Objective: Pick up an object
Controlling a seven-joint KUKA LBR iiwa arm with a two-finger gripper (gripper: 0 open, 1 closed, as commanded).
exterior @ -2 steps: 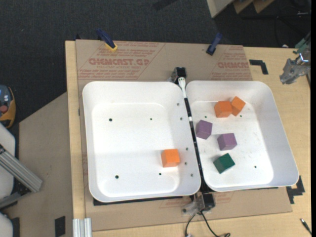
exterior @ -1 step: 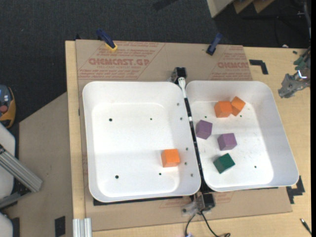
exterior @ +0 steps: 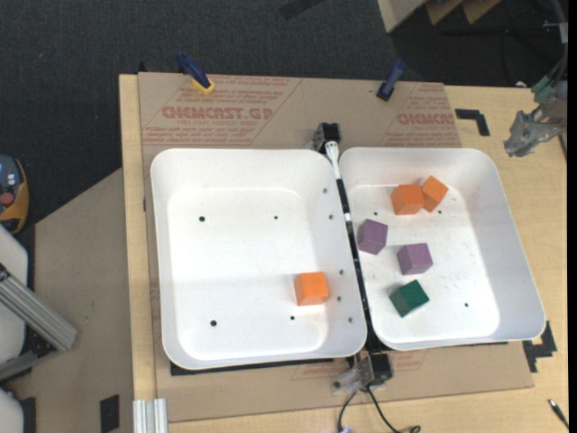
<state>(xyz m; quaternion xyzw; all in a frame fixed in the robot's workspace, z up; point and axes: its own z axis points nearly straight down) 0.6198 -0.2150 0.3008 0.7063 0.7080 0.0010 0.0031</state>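
Blocks await: an orange cube (exterior: 311,288) at five o'clock in the left bin (exterior: 180,174) looks light, rigid, best pinched across flat sides; end effector (exterior: 532,132) state unclear.

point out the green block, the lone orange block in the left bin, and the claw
green block (exterior: 409,298), camera view, middle of its top face
orange block in the left bin (exterior: 312,288), camera view, centre of its top face
claw (exterior: 527,136), camera view, at its tips, beyond the right bin's far corner
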